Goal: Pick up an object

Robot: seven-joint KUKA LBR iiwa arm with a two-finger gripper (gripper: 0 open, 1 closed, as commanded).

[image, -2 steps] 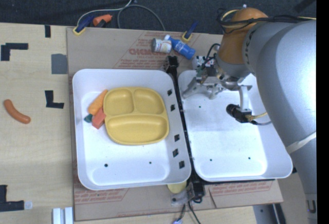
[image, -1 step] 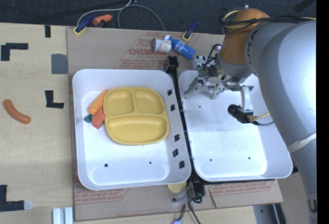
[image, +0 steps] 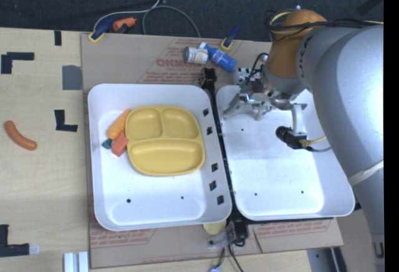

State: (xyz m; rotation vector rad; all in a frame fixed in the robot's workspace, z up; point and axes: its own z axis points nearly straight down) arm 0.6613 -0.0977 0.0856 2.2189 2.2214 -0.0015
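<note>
A yellow divided plate lies in the left bin. Tucked against the plate's left edge are an orange carrot-shaped piece and a small red and teal piece. My gripper hangs low over the far left corner of the right bin, close to the wall between the two bins. Nothing shows in the gripper. The grey arm and its orange band reach in from the right and hide that bin's far right part.
A blue and white bottle lies on the cardboard behind the bins. An orange sausage-shaped toy rests on the bench far left. Clamps hold the cardboard's far edge. A cable hangs from the wrist over the right bin.
</note>
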